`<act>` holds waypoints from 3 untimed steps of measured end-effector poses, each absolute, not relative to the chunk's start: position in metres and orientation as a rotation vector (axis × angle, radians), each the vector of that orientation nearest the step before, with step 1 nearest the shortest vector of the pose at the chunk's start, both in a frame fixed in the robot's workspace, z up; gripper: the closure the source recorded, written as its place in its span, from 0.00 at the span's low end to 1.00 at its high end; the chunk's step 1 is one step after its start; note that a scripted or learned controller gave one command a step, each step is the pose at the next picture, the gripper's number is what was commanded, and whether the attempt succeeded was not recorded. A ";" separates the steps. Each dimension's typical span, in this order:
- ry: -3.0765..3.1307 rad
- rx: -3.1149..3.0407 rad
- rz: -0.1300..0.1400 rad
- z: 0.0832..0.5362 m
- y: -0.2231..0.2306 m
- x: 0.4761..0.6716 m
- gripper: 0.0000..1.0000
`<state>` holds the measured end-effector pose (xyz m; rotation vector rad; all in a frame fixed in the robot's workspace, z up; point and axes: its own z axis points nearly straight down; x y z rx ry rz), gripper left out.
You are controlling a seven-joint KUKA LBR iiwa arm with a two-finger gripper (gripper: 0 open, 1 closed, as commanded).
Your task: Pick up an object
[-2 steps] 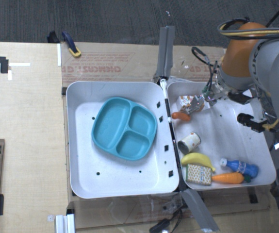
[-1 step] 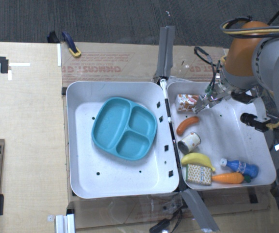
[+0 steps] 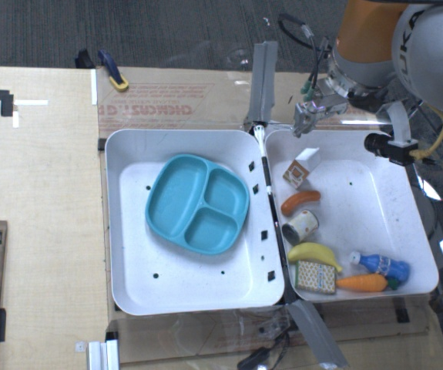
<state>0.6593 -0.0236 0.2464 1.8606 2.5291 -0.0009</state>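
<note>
Surveying the counter (image 3: 44, 206), the left bin (image 3: 129, 284) carried a blue divided plate (image 3: 198, 204). The right bin (image 3: 394, 206) held the candidates: banana (image 3: 315, 253), carrot (image 3: 362, 283), sausage (image 3: 300, 200), small can (image 3: 302, 225). The hand (image 3: 307, 119) hovered above the back rim; its state could not be determined. Risk: the crowded items could deflect a descending grasp.

Fixed overhead camera, slanted down on bins (image 3: 121, 206).
</note>
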 end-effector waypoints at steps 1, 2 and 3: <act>2.864 1.291 -0.002 0.210 -0.024 0.659 1.00; 2.863 1.291 -0.001 0.210 -0.024 0.659 0.00; 2.804 1.417 -0.002 0.191 -0.002 0.632 0.00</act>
